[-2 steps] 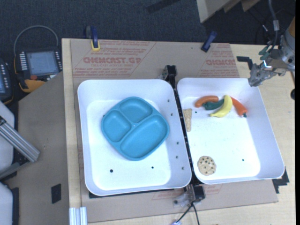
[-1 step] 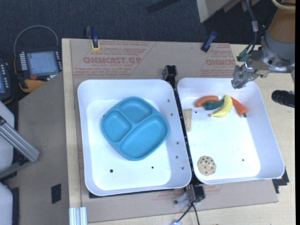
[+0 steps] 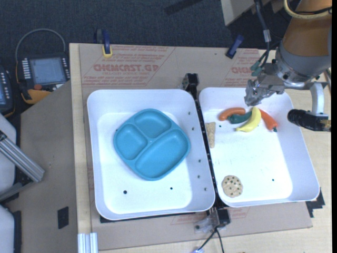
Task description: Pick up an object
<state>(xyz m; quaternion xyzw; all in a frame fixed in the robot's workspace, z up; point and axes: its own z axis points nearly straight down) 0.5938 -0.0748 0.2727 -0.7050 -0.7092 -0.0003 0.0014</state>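
Observation:
In the right bin (image 3: 263,162), a small cluster of toy food lies at the far end. It consists of a yellow banana (image 3: 251,121), an orange sausage-shaped piece (image 3: 231,112), a green piece (image 3: 238,119) tucked under it, and an orange carrot (image 3: 268,120). My gripper (image 3: 256,98) hangs just over the banana's upper tip, reaching in from the right. Nothing is visibly held in it. A round cookie (image 3: 231,185) rests near the bin's front, and a tan cracker strip (image 3: 210,135) lies against its left wall.
The left bin (image 3: 97,141) holds a blue divided plate (image 3: 151,143) in its middle. A black clamp (image 3: 190,81) sits at the far end of the ridge between the bins. The right bin's floor is bare between the cluster and the cookie.

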